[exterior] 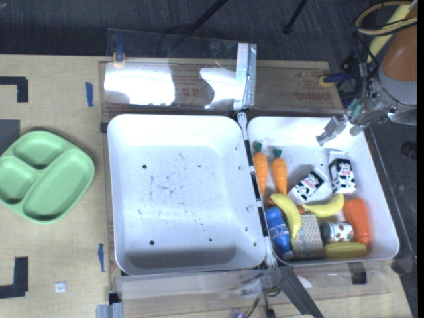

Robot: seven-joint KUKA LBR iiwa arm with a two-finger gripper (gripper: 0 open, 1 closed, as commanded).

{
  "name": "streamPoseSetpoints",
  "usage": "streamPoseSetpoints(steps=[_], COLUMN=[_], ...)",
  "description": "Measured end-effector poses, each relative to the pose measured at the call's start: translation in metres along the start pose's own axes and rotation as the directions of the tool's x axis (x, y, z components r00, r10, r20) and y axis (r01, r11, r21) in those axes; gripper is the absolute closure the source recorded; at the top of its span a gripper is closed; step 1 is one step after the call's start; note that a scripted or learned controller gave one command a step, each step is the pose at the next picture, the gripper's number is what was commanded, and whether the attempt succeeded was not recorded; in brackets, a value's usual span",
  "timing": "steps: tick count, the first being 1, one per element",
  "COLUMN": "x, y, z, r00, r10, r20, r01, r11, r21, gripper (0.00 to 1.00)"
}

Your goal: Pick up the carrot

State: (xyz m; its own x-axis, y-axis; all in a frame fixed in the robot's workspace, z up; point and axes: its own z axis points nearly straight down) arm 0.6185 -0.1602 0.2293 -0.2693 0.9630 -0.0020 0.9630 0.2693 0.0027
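Two orange carrots with green tops lie side by side at the left of the right bin (384, 244). One carrot (260, 171) rests against the bin's left wall, and the other carrot (279, 174) lies just right of it. My gripper (334, 130) hangs over the bin's back right part, up and to the right of the carrots and apart from them. Nothing shows in it. The grey arm with its orange band (401, 61) comes in from the top right.
Packed around the carrots are two cow-patterned cartons (308, 185), two bananas (288, 211), a blue bottle (278, 230), a small can (338, 232) and an orange object (358, 218). The left bin (179, 191) adjoins. A green divided plate (43, 175) sits far left.
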Motion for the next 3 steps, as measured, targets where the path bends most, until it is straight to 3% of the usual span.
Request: streamPoseSetpoints(steps=[1,2,3], x=[-0.011,-0.028,-0.048], y=[-0.029,-0.017,-0.004], z=[-0.009,0.03,0.038], r00=[0.947,0.944,0.999], r10=[0.32,0.331,0.05], r20=[-0.001,-0.001,0.002], r01=[-0.32,-0.331,-0.05], r11=[0.947,0.944,0.999], r21=[0.004,0.004,-0.001], gripper=[0.0,0.0,0.0])
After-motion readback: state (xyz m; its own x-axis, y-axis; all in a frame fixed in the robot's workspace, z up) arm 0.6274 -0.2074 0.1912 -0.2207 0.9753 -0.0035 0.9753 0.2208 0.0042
